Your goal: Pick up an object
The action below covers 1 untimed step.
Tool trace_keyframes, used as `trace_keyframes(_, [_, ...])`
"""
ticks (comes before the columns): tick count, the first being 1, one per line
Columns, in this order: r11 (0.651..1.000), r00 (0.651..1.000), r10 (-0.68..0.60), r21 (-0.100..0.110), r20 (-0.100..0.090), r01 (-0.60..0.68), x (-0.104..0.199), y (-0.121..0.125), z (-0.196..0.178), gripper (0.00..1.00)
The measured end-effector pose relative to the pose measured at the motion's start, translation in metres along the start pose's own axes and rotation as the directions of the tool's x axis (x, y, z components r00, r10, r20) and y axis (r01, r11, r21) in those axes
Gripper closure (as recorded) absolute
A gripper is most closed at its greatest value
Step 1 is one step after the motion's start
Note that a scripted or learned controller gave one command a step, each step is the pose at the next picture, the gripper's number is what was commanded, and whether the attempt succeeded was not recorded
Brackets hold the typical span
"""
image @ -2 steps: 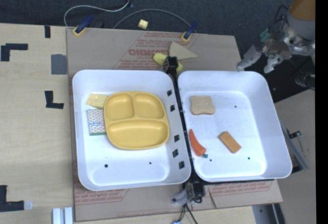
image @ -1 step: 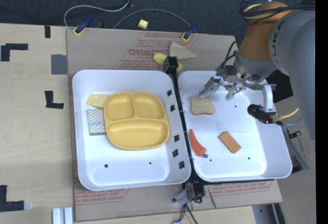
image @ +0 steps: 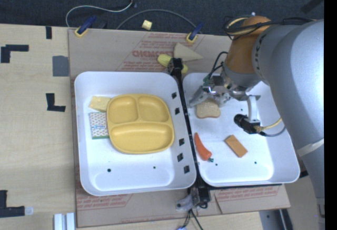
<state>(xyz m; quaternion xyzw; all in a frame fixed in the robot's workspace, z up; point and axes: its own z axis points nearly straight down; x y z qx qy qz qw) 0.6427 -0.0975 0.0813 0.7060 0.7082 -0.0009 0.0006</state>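
You saw the bench (image: 31,118) run pale at the far left, with dark marks on it. On the cardboard sheet (image: 126,50) sat the left bin (image: 131,181). Along its left wall lay a small yellow block (image: 99,103), and just below that a patterned card (image: 98,125), touching it or nearly so. Both sat against the left edge of the yellow tray (image: 141,122), a three-part dish that took up the bin's upper middle. Behind the bins, two clips (image: 84,27) pinned the sheet, and a small yellow cube (image: 147,25) lay between them.

At the seam between the bins, a yellow object (image: 165,59) and a tan wedge (image: 188,53) rested just beyond the rims. In the right bin (image: 274,171), a carrot (image: 202,147) lay near the left wall, tilted, with its green end toward the front. Above it sat a tan bread-like piece (image: 208,111), the nearest thing to pick. The gripper (image: 209,95) stood directly over that piece, its tips at or just above the top edge; you could not tell how the tips were set, nor whether they touched it. To the right lay an orange-brown block (image: 235,146), well apart from the carrot. The grey arm (image: 295,66) came in from the right.
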Motion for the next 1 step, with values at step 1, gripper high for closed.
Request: trace_keyframes(1, [1.000,1.000,0.001,-0.004,0.000,-0.001,-0.0012,0.0013,-0.0152,1.00])
